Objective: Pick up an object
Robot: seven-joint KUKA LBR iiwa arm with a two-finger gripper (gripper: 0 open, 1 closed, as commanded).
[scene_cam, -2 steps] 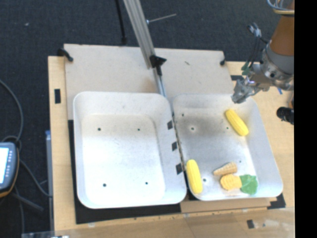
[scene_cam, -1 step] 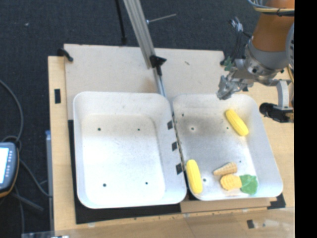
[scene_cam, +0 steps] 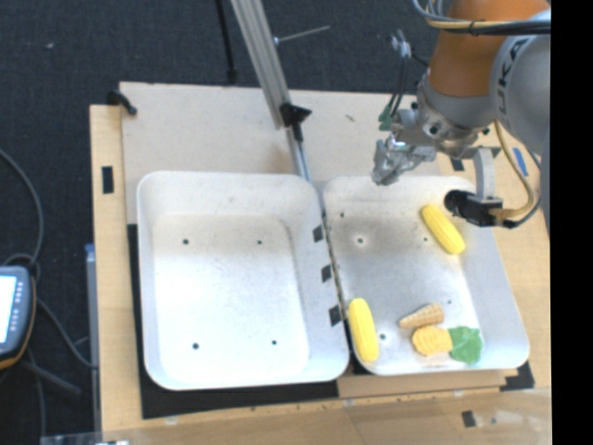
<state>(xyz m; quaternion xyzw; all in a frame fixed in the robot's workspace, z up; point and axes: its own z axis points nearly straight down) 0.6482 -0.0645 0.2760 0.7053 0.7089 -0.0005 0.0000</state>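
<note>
Pale wooden bench (scene_cam: 204, 128) on dark carpet (scene_cam: 56, 35); fingers (scene_cam: 387, 170) state unclear.

The scene was evenly and fairly brightly lit from overhead, with no hard glare. The two white bins (scene_cam: 232, 276) looked slightly washed out, their grey scuffs still legible. Soft shadows fell beneath the arm (scene_cam: 482, 44) toward 7 o'clock. The dark floor (scene_cam: 56, 26) at 10 o'clock lost detail. Focus was mildly soft throughout, with faint graininess.
</note>
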